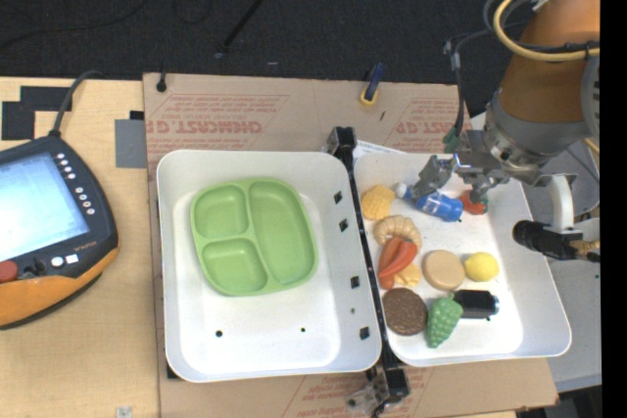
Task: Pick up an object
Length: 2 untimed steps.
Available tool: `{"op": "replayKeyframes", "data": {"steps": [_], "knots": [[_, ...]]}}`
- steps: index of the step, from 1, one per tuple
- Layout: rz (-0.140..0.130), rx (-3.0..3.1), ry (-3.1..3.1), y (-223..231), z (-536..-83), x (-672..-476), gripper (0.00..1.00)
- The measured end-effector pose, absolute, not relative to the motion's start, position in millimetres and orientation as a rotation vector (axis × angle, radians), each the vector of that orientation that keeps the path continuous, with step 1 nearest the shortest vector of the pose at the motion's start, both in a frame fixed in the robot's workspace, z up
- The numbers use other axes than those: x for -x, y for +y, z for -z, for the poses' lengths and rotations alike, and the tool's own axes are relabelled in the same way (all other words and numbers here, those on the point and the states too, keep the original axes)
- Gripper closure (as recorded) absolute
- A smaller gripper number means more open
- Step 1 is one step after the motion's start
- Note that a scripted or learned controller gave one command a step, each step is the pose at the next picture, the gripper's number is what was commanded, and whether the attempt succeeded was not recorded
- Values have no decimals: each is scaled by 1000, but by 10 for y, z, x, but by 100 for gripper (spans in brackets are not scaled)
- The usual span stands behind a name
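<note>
The right bin (549, 328) holds several toy foods. A blue bottle (438, 205) lies near its back, with a small red piece (475, 206) beside it. In front of them are a yellow piece (377, 203), a croissant (398, 229), an orange-red carrot (396, 257), a tan disc (443, 269), a lemon (481, 266), a black object (476, 302), a brown patty (404, 310) and green grapes (444, 321). My gripper (456, 181) hangs just above and behind the blue bottle. It is open and holds nothing.
A green divided plate (253, 235) lies in the left bin (176, 328). A teach pendant (44, 220) rests on the bench at far left. A blue and yellow clamp (370, 85) sits on the cardboard behind the bins. A black fitting (544, 238) juts in at the right bin's edge.
</note>
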<state>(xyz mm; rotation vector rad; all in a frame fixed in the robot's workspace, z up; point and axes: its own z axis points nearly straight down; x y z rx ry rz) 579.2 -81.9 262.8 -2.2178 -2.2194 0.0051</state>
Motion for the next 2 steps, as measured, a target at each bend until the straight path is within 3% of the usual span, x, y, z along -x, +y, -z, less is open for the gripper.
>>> {"op": "replayKeyframes", "data": {"steps": [2], "knots": [[-10,2215,-2216,-804,-1497,-5924,0]]}}
